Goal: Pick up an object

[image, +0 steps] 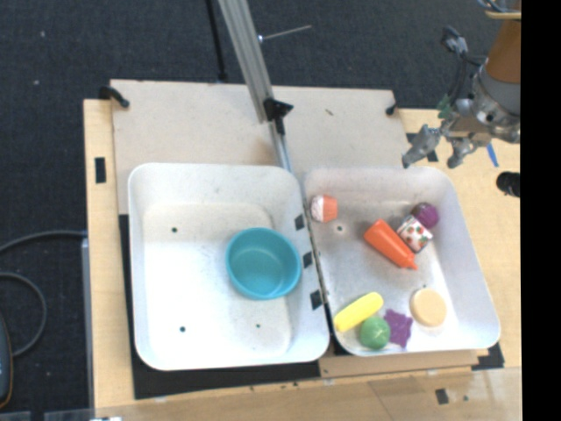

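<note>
My gripper (435,157) hangs above the far right corner of the right bin (469,261), open with nothing between its fingers. In that bin lie an orange carrot (388,242), a white and red patterned block (414,233) touching it, and a purple round piece (426,213) behind the block. A small orange and white item (324,207) sits near the bin's left wall. At the front are a yellow piece (358,310), a green ball (374,332), a purple toy (401,325) and a tan disc (429,306).
The left bin (166,226) holds a blue bowl (263,263) near its right side. A slanted metal pole (250,55) rises from between the bins at the back. Bare bench board lies behind both bins.
</note>
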Robot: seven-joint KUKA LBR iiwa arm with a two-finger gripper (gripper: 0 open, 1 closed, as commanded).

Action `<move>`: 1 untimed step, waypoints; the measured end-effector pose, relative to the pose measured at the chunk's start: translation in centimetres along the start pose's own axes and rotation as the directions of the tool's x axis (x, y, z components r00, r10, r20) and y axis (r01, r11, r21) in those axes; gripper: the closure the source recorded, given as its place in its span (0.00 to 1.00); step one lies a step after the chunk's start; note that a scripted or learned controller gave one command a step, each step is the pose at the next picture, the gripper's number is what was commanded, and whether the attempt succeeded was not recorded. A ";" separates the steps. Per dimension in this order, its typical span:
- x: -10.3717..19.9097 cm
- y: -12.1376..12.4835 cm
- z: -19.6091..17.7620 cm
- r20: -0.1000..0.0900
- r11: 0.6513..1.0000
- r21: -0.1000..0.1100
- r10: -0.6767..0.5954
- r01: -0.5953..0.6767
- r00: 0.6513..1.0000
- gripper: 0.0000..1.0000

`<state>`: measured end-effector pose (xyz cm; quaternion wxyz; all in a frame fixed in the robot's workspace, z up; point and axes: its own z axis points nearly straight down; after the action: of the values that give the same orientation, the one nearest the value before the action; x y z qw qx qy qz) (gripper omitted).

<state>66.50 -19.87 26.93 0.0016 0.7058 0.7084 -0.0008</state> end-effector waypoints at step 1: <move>0.0 0.0 0.0 0.001 1.000 0.000 -0.001 0.001 1.000 0.00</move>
<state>66.49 -19.89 26.93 0.0016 0.7054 0.7088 -0.0012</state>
